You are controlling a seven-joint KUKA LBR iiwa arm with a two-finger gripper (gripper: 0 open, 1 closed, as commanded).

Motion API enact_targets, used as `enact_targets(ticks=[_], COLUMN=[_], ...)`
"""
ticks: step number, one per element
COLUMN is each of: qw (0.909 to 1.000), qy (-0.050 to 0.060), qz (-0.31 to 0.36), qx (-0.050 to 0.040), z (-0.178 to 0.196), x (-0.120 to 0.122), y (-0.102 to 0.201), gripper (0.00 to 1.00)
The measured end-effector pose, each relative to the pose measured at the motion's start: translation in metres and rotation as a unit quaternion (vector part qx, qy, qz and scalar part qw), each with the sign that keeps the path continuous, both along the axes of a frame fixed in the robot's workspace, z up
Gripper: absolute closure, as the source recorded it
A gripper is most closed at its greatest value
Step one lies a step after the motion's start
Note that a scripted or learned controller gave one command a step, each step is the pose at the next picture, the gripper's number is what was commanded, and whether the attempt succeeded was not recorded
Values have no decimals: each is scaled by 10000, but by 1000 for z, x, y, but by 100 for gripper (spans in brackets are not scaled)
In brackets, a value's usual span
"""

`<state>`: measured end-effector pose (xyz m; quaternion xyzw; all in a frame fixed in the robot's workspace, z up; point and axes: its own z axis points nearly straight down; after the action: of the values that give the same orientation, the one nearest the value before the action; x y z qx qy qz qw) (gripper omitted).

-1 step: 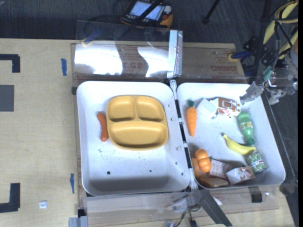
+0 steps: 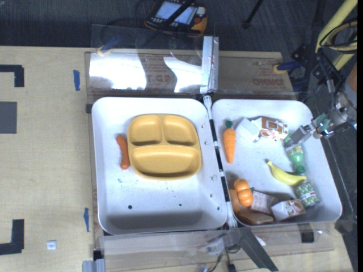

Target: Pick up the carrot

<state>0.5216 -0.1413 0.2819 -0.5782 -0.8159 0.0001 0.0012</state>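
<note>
Wooden bench [image 2: 45,169], white bins [image 2: 108,208], dark floor [image 2: 57,10].

A yellow divided plate [image 2: 164,146] and what looks like a sausage [image 2: 123,151] share the left bin [image 2: 108,203].

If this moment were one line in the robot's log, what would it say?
task: pick up carrot | carrot: right bin, left edge, untouched | pincer: right side, apart from carrot

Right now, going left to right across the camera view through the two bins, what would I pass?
Sausage → yellow divided plate → carrot → banana → gripper near the right bin's far right side.
</note>
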Motion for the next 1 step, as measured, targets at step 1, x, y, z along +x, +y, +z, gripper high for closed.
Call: enact_targets(ticks=[1], qw=[9985], qy=[-25], qz=[541], qx=[-8], z=[-76], x=[80], y=[86], gripper=[0])
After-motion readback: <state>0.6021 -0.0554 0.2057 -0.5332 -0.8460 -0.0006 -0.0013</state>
